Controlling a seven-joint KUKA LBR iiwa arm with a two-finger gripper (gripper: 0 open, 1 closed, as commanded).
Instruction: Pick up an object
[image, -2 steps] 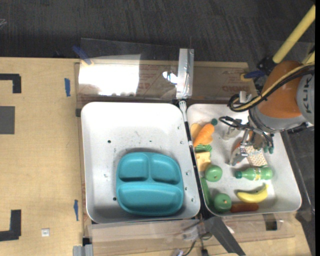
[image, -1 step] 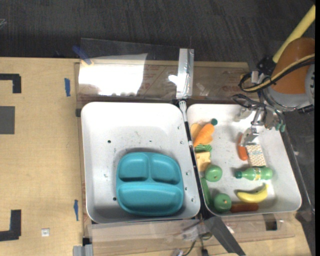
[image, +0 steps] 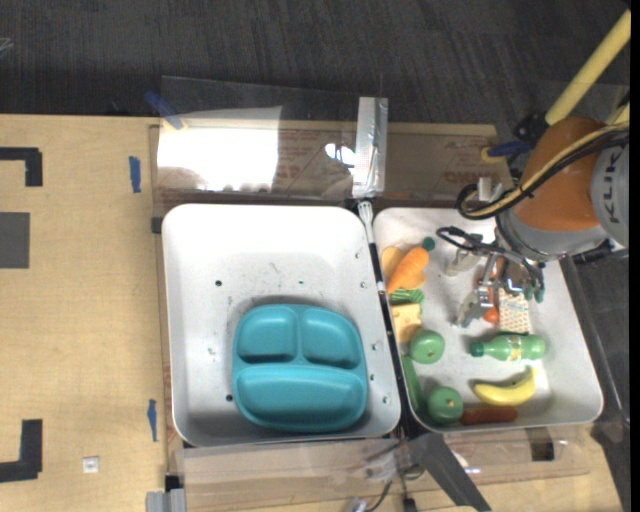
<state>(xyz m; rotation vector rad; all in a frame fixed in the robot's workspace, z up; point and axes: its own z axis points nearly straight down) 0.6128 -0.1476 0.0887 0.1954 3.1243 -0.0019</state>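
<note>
My gripper (image: 484, 297) hangs low over the middle of the right bin (image: 575, 330), the arm reaching in from the upper right. Just under and beside its fingers lie a small orange piece and a speckled white block (image: 514, 318). A green bottle (image: 510, 348) lies below it, and a yellow banana (image: 505, 389) lies nearer the front. Along the bin's left side sit an orange carrot (image: 406, 267), a yellow cheese wedge (image: 405, 322), and two green apples (image: 428, 347) (image: 444, 403). I see nothing clearly held between the fingers.
The left bin (image: 200, 250) holds a teal divided tray (image: 298, 367). A clear plastic sheet with a taped strip (image: 370, 145) stands behind the bins. Yellow and black cables (image: 560, 150) run along the arm at upper right.
</note>
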